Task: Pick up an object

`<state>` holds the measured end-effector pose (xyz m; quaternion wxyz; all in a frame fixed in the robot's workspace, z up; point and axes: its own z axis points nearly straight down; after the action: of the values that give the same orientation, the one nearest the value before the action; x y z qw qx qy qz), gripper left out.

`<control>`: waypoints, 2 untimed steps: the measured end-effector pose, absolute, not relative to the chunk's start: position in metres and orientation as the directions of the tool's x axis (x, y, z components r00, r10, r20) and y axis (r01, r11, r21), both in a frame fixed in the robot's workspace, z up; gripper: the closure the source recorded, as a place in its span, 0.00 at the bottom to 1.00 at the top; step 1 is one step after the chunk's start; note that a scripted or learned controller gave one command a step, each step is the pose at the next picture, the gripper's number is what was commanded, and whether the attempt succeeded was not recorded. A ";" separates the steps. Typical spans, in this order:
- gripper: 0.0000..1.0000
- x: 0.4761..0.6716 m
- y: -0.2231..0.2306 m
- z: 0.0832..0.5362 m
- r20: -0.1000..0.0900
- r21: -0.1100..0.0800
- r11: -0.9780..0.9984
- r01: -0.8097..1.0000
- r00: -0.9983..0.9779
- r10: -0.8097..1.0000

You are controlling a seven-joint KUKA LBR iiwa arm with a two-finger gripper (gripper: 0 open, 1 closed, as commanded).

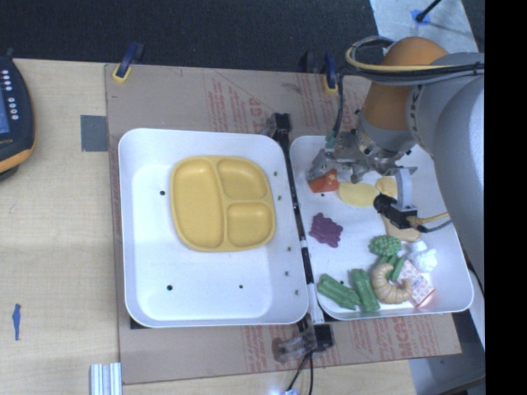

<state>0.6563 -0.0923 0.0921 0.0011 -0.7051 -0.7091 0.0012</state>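
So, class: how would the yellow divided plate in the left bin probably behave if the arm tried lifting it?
The yellow divided plate looks like moulded plastic, so probably stiff and light. It lies flat on the left bin, so rolling seems unlikely. Its low, smooth rim may be slippery and hard to pinch.

Red object (324, 183) half under gripper (328, 164)

wooden bench (58, 245) | cardboard sheet (206, 97) | dark floor (206, 11)

**Around my bench**

A yellow divided plate (222, 202) lay in the left white bin (148, 295). At nine o'clock of it, a black and orange pendant (12, 113) sat at the bench edge; at eleven o'clock, grey tape (93, 132) and a yellow-blue clamp (126, 62).
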 end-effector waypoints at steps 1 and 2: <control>0.00 0.656 -0.092 0.092 0.000 -0.003 0.005 1.000 -0.005 1.000; 1.00 0.657 -0.093 0.103 -0.001 -0.004 0.007 1.000 -0.007 1.000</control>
<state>0.6566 -0.0935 0.1030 0.0010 -0.7045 -0.7097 0.0015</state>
